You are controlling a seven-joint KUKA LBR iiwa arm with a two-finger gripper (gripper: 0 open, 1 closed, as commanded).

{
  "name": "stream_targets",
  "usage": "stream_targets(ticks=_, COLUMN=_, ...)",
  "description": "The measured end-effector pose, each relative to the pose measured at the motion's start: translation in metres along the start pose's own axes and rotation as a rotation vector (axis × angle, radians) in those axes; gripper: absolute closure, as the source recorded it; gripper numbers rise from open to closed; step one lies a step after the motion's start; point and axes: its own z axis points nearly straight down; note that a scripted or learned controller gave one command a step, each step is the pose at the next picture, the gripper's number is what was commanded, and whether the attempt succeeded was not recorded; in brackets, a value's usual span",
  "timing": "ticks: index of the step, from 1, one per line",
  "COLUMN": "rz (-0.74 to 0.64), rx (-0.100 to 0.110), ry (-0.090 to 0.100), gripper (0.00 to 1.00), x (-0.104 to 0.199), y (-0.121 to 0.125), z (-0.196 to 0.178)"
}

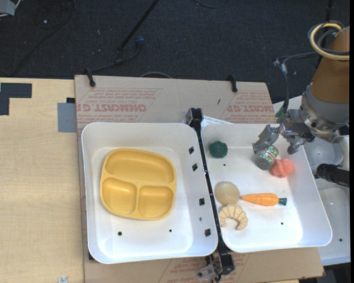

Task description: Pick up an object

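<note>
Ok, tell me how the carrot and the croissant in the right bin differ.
The carrot is orange with a green tip; the croissant is pale tan. The carrot is a straight, slim taper lying across the bin; the croissant is a curved, ridged crescent. The carrot is longer, the croissant stubbier. Both lie loose on the right bin floor, near the round beige piece.

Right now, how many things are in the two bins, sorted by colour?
Yellow: 1, plate
Green: 1, ball
Orange: 1, carrot
Pink: 1, lump
Tan: 2, round roll, croissant
Silver: 1, can
Total: 7
</note>
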Motion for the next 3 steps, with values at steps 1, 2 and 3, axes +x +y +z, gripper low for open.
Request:
stream_targets(ticks=1, rz=-0.002, rx=-0.011, ry=-0.001, gripper=0.0, x=0.0, y=0.002, z=-0.006)
stream_targets(ticks=2, rz=-0.001, rx=-0.006, ry=-0.001, gripper=0.0, x=-0.001, y=0.003, z=0.037)
stream_targets(ticks=3, rz=0.001, rx=-0.005, ry=0.0, gripper=0.0, x=0.009, y=0.003, z=0.094)
